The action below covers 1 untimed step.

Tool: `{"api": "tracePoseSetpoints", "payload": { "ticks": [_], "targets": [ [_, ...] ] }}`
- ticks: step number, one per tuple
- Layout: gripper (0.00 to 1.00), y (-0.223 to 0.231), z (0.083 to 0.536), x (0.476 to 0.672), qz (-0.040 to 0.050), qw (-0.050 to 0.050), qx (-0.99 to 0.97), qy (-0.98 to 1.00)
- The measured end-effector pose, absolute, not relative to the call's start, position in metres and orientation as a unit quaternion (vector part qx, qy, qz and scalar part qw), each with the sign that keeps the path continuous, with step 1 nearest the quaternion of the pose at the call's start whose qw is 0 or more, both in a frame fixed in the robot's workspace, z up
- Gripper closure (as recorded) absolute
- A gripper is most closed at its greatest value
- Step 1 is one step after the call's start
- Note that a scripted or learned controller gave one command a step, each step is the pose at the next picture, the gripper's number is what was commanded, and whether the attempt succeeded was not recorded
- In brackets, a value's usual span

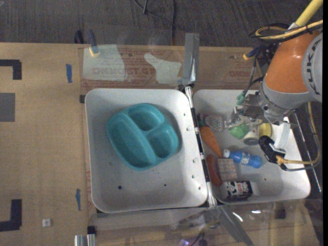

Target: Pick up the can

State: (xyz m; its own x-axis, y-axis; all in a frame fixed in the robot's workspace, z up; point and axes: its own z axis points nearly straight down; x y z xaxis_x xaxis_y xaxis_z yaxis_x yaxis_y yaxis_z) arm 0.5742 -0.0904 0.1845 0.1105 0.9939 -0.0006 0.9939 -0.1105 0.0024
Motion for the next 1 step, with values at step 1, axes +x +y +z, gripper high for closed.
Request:
{"api": "tracePoseSetpoints", "payload": {
  "ticks": [1],
  "targets": [
    [1.00, -0.0497, 0.1838, 0.5544, -0.0017, -0.002, 0.878, 0.478]
  ]
}}
